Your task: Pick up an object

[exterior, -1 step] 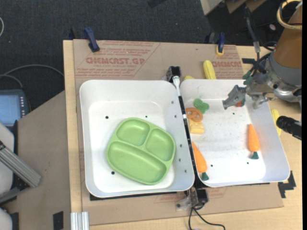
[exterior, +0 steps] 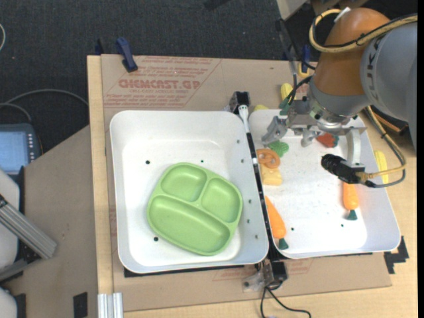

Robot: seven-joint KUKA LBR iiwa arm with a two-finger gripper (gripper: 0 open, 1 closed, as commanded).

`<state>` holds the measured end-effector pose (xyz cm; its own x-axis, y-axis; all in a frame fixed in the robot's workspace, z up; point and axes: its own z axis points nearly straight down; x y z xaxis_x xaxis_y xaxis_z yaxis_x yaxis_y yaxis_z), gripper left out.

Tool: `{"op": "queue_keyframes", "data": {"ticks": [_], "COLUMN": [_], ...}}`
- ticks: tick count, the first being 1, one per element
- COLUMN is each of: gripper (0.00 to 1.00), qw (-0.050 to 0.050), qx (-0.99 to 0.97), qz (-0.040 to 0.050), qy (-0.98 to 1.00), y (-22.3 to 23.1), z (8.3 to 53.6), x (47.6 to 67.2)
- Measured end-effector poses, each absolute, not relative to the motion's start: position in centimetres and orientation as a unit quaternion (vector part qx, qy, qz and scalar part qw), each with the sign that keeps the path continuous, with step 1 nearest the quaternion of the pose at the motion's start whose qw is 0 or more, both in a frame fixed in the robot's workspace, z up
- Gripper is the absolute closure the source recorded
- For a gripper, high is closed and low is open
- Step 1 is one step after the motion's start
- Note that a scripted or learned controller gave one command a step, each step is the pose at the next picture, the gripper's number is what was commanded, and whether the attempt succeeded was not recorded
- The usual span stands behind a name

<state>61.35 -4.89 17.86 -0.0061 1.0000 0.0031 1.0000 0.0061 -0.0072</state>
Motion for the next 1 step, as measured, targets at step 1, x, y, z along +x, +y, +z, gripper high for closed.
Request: {"op": "queue_keyframes", "data": {"ticks": [1], "gripper": [0.00], "qw": [-0.002], "qx": [-0.708], "qz": [-0.0007], "qy": [-0.706], "y": [-8.22], "z": [18.49], "x": [63.06]}}
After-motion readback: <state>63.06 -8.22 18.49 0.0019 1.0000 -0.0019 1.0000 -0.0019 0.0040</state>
